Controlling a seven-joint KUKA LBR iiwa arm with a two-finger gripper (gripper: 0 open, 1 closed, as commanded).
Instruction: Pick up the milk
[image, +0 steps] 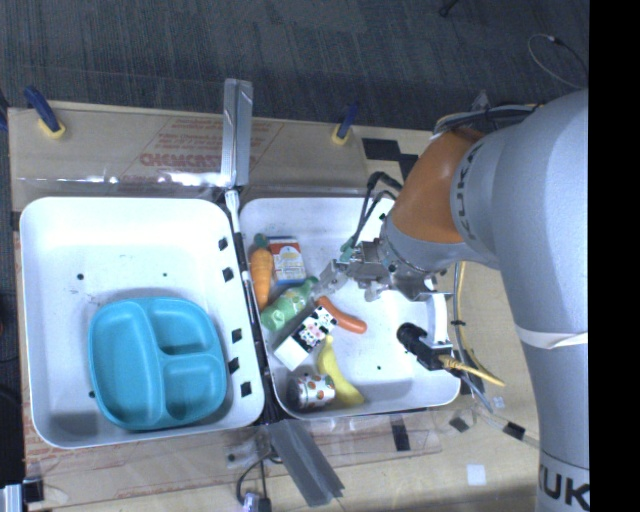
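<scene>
1. Arm (480, 190) reaches in from the right over the right bin (400, 385), orange band above the wrist.
2. Gripper (340, 268) sits low over the middle of the right bin, pointing left toward the pile of items. Can't tell how far it's spread, and nothing is visibly held in it.
3. Milk (308, 335): small white carton with black patches, lying tilted in the left-centre of the right bin, below the gripper tip and close to it. Contact not clear.
4. Around the milk: green bottle (290, 305) touching it on the far-left side, banana (337, 375) just beside it on the near side, small orange sausage-shaped piece (345, 318) just right of it.
5. Carrot (261, 277) lies along the bin's left wall; orange-labelled box (288, 260) just beside it, farther back.
6. Can (312, 391) lies in the near corner, touching the banana.
7. Left bin (60, 240) holds 1 blue divided tray (155, 362), near side.
</scene>
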